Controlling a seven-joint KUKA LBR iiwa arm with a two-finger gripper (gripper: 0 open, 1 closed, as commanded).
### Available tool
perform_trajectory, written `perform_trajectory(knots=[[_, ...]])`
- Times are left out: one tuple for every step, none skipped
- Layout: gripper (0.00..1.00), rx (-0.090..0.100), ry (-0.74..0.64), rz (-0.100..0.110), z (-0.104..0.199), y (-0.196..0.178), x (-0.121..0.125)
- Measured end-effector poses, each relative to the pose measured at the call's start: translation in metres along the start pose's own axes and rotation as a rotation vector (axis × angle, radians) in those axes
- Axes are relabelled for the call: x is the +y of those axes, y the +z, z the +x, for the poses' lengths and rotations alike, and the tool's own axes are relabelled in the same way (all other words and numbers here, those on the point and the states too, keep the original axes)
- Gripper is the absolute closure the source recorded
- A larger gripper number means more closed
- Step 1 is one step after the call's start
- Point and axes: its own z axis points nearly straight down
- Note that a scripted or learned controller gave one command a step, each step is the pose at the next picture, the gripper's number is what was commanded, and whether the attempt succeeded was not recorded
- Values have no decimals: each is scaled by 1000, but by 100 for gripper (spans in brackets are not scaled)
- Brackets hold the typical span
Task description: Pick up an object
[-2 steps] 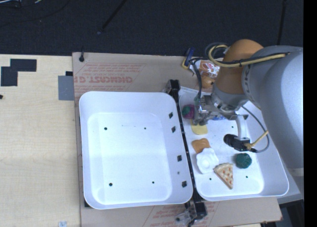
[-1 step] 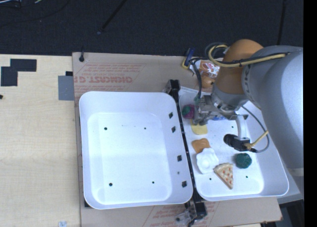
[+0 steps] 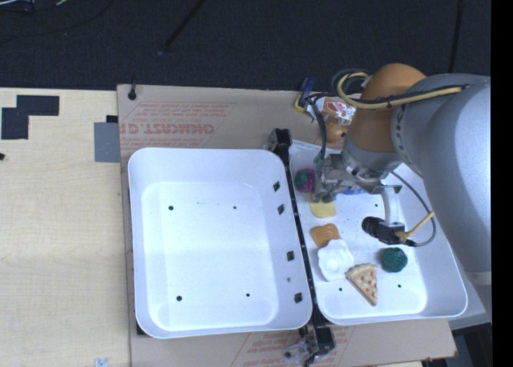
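White right bin (image 3: 437, 297): hand (image 3: 325, 189) low over pale yellow block (image 3: 323, 208), state cannot tell. Crowding nearby: green-magenta ball (image 3: 304, 179), orange lump (image 3: 325, 234), white blob (image 3: 334, 260), waffle wedge (image 3: 364, 282), teal ball (image 3: 393, 260).

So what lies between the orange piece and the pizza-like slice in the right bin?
In the camera view, a white lumpy toy lies between the orange piece and the pizza-like slice, touching or nearly touching the orange piece.
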Motion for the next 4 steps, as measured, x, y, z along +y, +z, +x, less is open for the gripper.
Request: perform_trajectory(knots=[[100,1,0,0,0,0,0],[100,0,-1,-1,0,0,0],[100,0,0,-1,0,0,0],[100,1,0,-1,0,0,0]])
